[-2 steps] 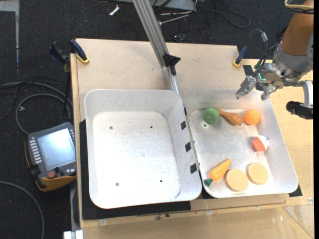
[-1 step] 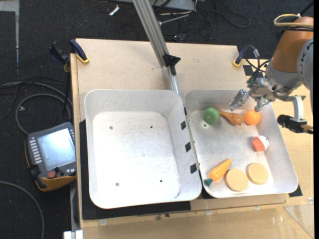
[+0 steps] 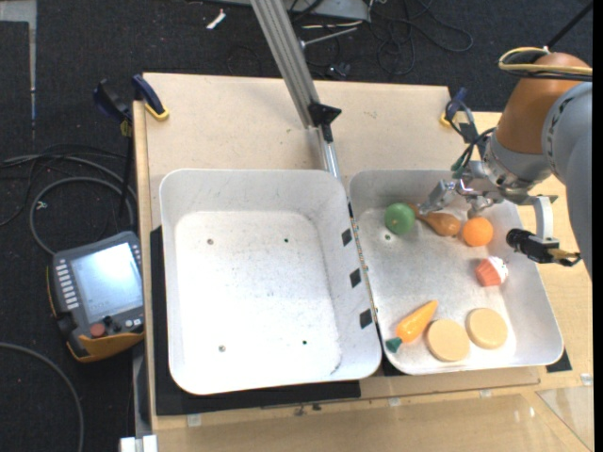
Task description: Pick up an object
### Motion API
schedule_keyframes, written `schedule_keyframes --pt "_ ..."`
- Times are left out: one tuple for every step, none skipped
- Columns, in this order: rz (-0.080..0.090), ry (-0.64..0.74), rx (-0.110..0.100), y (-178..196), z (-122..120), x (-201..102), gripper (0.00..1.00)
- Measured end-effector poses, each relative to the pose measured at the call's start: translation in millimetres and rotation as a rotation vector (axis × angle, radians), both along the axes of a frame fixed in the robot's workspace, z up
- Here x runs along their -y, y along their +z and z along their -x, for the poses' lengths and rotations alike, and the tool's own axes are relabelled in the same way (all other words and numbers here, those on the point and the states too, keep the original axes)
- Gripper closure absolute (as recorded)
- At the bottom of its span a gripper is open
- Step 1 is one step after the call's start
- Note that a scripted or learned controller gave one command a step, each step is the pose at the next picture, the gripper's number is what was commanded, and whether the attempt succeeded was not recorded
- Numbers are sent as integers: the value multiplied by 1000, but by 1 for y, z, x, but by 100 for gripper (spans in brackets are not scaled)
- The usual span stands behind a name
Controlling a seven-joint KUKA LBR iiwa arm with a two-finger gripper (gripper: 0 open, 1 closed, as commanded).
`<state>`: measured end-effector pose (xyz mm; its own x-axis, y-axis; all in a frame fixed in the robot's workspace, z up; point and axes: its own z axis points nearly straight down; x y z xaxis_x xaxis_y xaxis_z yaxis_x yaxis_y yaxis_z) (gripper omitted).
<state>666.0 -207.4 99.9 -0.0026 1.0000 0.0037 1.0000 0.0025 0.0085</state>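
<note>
We see the arm (image 3: 546,111) coming in from the right, gripper (image 3: 450,196) low over the far part of the right bin (image 3: 537,290), just above a brown oblong piece (image 3: 440,222) that lies between the green ball (image 3: 399,218) and the orange ball (image 3: 478,232); we cannot tell how the gripper is set, and we see nothing lifted off the bin floor. Brown piece sits near the bin's far edge, touching or nearly touching the orange ball. Green ball is close to the bin's left wall, far half. A red-and-white piece (image 3: 491,271) lies toward the right wall, about mid-depth. Along the near edge we have a carrot (image 3: 415,320) tilted, green end toward the near-left corner, then two pale round discs (image 3: 449,340) side by side, the second disc (image 3: 487,328) toward the near-right corner, touching the first. Left bin (image 3: 179,252) sits against the right one, sharing the middle edge. A teach pendant (image 3: 99,295) lies on the floor off the bench's left edge
</note>
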Motion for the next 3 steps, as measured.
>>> schedule_keyframes --pt "6 3 8 15 -2 1 100" --pt "6 -2 -2 61 3 4 100" --pt "6 1 1 122 0 -5 100"
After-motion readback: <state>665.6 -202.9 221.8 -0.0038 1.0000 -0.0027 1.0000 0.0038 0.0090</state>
